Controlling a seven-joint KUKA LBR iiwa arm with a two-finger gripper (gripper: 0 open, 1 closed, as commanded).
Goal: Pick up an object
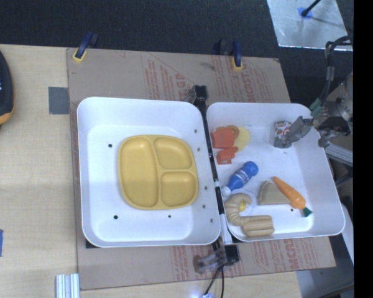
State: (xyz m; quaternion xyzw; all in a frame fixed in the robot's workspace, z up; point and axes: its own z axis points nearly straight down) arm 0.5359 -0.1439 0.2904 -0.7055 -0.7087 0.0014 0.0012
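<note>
Gripper (290,135) sits upper right of frame, over right bin (328,177), beside a small ball (281,128); can't tell its state. Better approach vertically, centred on obj; carrot (290,193) lies lower right.

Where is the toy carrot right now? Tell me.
The toy carrot lies in the right bin, toward its near right corner, beside a tan wedge on its left, with the blue bottle farther left.

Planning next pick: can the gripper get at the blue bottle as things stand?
Probably yes. The blue bottle lies clear mid-bin with bare floor toward the gripper; only the orange piece sits close.
</note>
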